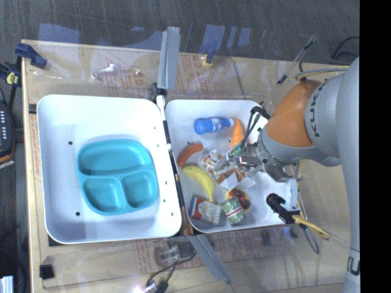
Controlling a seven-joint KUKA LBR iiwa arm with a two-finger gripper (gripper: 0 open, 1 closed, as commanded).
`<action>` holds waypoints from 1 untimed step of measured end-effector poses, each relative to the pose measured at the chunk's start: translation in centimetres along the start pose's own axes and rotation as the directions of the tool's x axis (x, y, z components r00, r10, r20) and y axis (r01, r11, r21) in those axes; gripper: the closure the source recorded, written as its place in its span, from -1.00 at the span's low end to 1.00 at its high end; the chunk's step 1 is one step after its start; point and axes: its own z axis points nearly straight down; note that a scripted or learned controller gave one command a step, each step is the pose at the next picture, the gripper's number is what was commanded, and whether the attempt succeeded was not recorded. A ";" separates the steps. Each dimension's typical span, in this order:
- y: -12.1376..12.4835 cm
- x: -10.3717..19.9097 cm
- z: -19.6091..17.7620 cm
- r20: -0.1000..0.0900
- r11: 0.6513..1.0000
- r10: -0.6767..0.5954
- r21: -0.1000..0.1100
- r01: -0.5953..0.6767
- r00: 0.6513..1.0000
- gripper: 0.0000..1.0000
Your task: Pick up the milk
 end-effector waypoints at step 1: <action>3.8 2.2 1.2 0.007 0.982 0.189 -0.023 -0.189 0.982 -1.00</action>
